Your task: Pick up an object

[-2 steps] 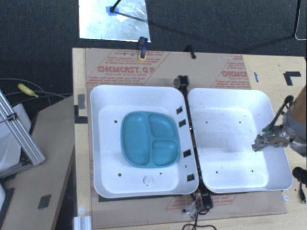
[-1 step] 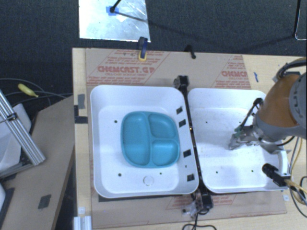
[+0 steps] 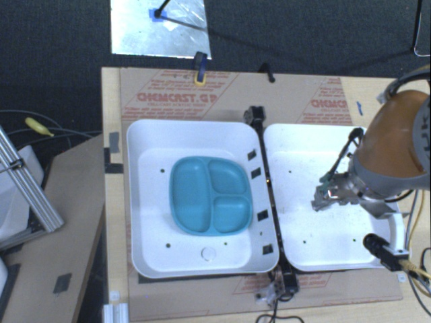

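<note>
Camera view showed the gripper (image 3: 328, 197) low over the right bin (image 3: 296, 247), at the frame's right of centre, with the grey arm (image 3: 397, 140) and its orange band filling the right side above it. Whether its jaws stood open or closed could not be told at this size, and nothing was seen in them. The only pickable object, a blue divided plate (image 3: 210, 195), lay flat in the left bin (image 3: 145, 180), well apart from the gripper. The step in hand looked like the approach; the next move probably called for crossing the divider between the bins and gripping the plate's thin rim. Both bins sat on a paper-covered board (image 3: 175, 93), dark carpet beyond, a shiny sheet (image 3: 138, 19) at upper left.
</note>
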Available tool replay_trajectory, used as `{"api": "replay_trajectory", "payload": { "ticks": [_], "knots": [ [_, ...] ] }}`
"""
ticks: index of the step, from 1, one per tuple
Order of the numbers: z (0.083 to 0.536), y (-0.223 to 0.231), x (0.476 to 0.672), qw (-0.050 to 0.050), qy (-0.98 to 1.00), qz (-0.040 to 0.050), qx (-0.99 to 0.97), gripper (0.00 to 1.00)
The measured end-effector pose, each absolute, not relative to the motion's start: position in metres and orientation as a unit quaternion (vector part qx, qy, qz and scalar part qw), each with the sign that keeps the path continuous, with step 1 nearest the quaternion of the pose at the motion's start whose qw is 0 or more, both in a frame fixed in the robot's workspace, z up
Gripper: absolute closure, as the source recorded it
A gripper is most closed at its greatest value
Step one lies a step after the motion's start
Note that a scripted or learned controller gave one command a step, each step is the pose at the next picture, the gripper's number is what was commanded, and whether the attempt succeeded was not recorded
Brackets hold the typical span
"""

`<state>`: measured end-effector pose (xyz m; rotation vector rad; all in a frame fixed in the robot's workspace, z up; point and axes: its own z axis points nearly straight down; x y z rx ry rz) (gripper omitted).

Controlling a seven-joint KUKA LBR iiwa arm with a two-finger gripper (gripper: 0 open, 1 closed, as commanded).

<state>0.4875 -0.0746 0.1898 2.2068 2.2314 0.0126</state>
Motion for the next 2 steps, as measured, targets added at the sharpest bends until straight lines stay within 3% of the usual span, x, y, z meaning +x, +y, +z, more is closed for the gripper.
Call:
{"api": "replay_trajectory", "payload": {
  "ticks": [1,2],
  "knots": [
    [0.250,-0.007,0.496,0.002,0.711,0.0037,0.703,1.00],
    [0.288,0.119,0.493,0.000,0.713,0.0040,0.701,1.00]
  ]
}}
